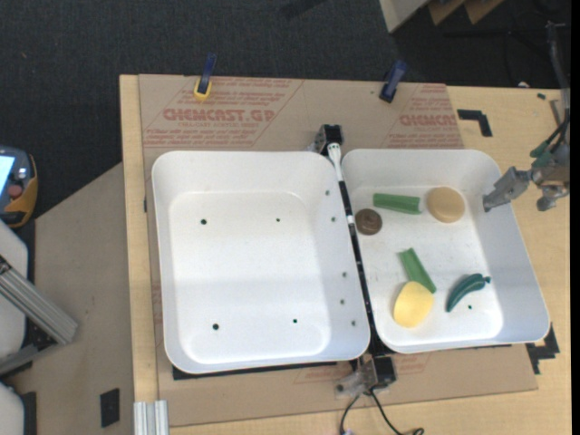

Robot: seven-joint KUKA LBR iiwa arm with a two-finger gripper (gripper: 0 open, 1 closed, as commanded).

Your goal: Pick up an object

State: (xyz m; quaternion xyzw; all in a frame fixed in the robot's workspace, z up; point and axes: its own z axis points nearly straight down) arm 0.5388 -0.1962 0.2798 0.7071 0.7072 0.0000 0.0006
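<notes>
Waiting at three o'clock, the pincer (526, 188) holds nothing I can tell; every toy lies in the right bin (517, 279).

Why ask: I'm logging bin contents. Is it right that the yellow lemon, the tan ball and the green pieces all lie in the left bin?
Not quite. The camera view shows the lemon, tan ball and green pieces in the right bin, not the left bin.
</notes>
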